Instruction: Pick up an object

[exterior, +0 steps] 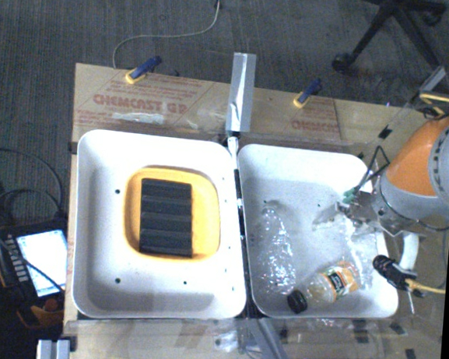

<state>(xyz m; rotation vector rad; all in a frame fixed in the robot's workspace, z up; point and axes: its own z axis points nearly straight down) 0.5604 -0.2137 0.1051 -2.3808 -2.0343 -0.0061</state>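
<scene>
Gripper (360, 207) state: cannot tell from my feed, it blurs into clear wrap at 3 o'clock in the right bin (303, 170), low over the floor there. Left to right: left bin (90, 202) carries a yellow tray (134, 206) at centre, with a black ridged block (166, 217) lying inside it. In the right bin, crumpled clear plastic (277, 246) sits near 8 o'clock. A small bottle (331, 280) lies on its side at 5 o'clock, black cap toward the near wall, apart from the gripper. Grey arm (432, 173) enters at right.
</scene>
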